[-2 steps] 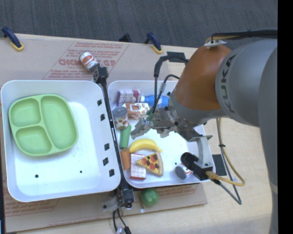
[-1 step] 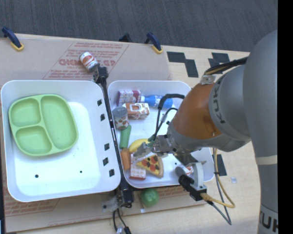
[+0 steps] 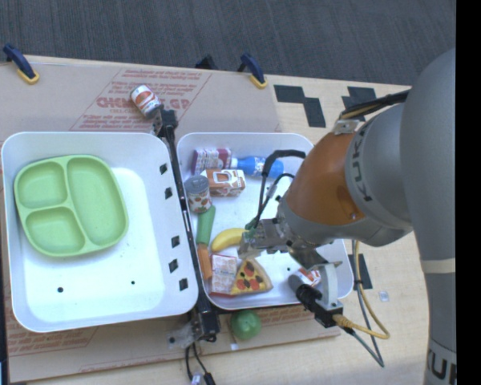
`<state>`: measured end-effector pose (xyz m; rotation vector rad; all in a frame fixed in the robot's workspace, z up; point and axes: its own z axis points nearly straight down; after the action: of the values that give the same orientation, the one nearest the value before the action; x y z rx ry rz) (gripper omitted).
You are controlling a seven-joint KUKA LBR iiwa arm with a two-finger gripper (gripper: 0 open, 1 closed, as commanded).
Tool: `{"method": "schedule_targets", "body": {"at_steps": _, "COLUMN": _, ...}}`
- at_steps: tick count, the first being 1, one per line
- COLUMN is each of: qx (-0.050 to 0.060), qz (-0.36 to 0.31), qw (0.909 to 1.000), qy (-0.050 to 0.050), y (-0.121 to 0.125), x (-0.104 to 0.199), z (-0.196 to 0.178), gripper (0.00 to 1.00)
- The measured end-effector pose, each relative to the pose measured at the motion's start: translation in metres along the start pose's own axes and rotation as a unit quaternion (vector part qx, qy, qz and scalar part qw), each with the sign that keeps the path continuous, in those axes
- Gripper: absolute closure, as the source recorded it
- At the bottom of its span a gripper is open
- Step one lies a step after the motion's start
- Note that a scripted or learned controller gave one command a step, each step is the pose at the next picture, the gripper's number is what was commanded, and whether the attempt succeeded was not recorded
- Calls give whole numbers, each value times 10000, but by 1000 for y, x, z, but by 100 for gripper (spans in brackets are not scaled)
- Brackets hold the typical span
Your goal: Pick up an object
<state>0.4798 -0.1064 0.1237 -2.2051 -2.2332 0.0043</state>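
Arm reaching over the right bin (image 3: 330, 289) of toy groceries on the table (image 3: 385, 303).

The end effector (image 3: 252, 243) sits low over the bin's middle, just beside a banana (image 3: 227, 238) and above a pizza slice (image 3: 251, 278); whether its fingers are parted or closed on anything cannot be told. Nearby lie a green cucumber (image 3: 205, 224), a carrot (image 3: 204, 261), a can (image 3: 197, 193) and a small carton (image 3: 225, 182). The left bin (image 3: 88, 295) holds a green divided plate (image 3: 70, 205).
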Motion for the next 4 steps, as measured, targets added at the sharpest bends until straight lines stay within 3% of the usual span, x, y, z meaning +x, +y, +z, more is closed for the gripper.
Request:
{"method": "schedule_targets", "body": {"at_steps": 1, "qx": -41, "qz": 33, "qw": 10000, "qy": -17, "y": -4, "x": -60, "z": -191, "gripper": 100}}
{"method": "schedule_targets", "body": {"at_steps": 2, "qx": -6, "qz": 29, "qw": 10000, "qy": 4, "y": 40, "x": -59, "z": -108, "gripper": 100}}
{"method": "schedule_targets", "body": {"at_steps": 3, "qx": -16, "qz": 35, "qw": 10000, "qy": 2, "y": 72, "x": -45, "z": -109, "gripper": 100}}
{"method": "schedule_targets", "body": {"at_steps": 4, "qx": -21, "qz": 40, "qw": 10000, "qy": -3, "y": 72, "x": -56, "z": -139, "gripper": 100}}
